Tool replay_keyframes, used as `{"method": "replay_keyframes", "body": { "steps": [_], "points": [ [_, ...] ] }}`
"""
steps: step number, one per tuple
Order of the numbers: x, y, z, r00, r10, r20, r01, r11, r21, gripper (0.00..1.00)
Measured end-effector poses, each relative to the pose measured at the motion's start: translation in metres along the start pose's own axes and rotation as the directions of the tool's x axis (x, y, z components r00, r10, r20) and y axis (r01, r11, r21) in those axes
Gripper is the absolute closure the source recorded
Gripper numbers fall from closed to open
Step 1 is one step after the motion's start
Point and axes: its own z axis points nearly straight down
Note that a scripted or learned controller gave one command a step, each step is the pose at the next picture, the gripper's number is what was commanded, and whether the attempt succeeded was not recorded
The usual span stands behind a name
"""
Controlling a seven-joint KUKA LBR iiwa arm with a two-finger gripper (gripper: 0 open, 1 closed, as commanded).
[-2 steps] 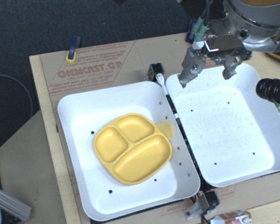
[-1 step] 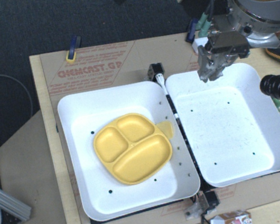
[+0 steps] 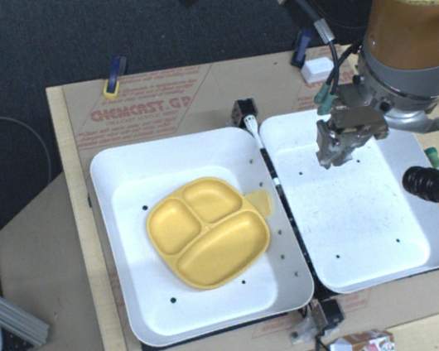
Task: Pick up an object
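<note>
Yellow divided plate [image 3: 208,232] lies flat in the left bin [image 3: 120,230], roughly at its centre, with a small yellow tab [image 3: 259,202] projecting from its upper right edge toward the divider between the bins. Both bins are shallow white trays set side by side on a cardboard-covered bench [image 3: 148,103]; dark carpet [image 3: 12,47] surrounds the bench, and cables cross it at the upper left. Clamps [image 3: 114,77] hold the cardboard at its far edge.

The gripper [image 3: 335,154] hangs over the upper left part of the right bin [image 3: 364,229], its fingers pointing down and nothing visible between them. Whether the fingers are spread or closed cannot be determined. The plate is well apart from the gripper, down and to the left of it across the divider.

The plate's long axis runs diagonally, from upper left to lower right. Two small compartments sit on the upper side; one large compartment faces the lower right.
</note>
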Motion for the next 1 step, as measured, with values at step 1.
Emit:
{"method": "replay_keyframes", "body": {
  "steps": [1],
  "points": [
    [0.0711,0.0002,-0.0371,1.000,-0.013,-0.004,0.013,1.000,-0.015,1.00]
  ]
}}
